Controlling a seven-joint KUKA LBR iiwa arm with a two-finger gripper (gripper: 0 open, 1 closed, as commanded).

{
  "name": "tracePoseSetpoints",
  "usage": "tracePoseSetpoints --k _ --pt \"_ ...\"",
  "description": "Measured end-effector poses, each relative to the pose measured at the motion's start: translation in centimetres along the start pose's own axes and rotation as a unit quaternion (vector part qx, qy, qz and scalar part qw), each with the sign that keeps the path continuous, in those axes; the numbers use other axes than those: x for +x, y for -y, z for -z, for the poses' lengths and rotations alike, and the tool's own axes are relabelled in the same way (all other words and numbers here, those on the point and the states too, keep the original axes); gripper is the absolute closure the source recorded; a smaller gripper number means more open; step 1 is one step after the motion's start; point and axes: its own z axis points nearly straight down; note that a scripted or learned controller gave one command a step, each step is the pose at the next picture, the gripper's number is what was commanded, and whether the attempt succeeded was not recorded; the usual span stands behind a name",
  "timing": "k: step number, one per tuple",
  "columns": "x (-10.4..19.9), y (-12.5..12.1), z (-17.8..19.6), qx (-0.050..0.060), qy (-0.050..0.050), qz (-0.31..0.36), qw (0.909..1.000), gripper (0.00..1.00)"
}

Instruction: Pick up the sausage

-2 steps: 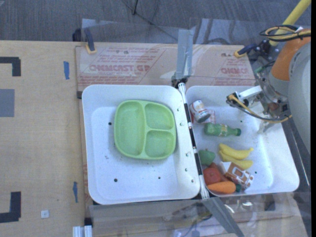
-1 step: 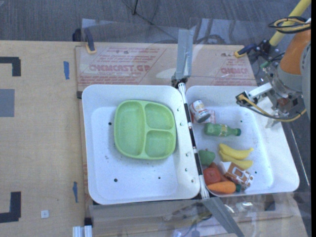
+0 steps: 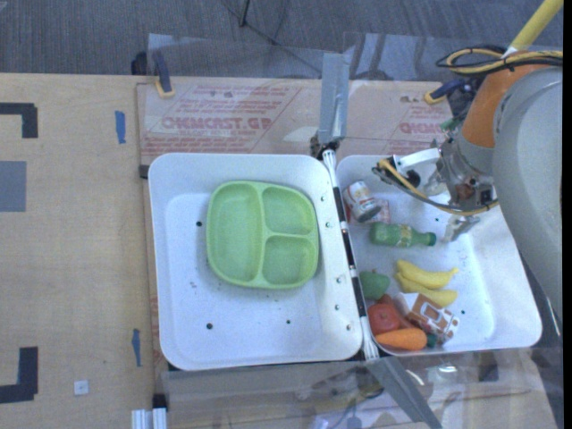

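Sausage [image 3: 435, 318] lies slanted, upper-left to lower-right, beside the carrot [image 3: 402, 339].

A single fixed camera hangs above the tabletop [image 3: 71, 239] and looks down at a slant, far enough off to take in both white bins whole. The left bin [image 3: 179, 329] sits near the middle of the view and the right bin [image 3: 500, 311] toward its right side. Grey floor [image 3: 89, 16] runs along the top edge, and the arm [image 3: 527, 150] enters from the right.
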Motion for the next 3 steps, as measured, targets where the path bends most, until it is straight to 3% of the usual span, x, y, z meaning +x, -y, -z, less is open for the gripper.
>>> tracePoseSetpoints --k 1,2,3 --pt "-0.5 -2.2 0.0 0.001 0.0 0.166 0.9862 0.0" --pt "-0.4 -5.4 0.0 0.006 -0.001 0.003 1.0 0.0" --pt "-0.3 -5.5 1.1 0.002 0.0 0.006 1.0 1.0"
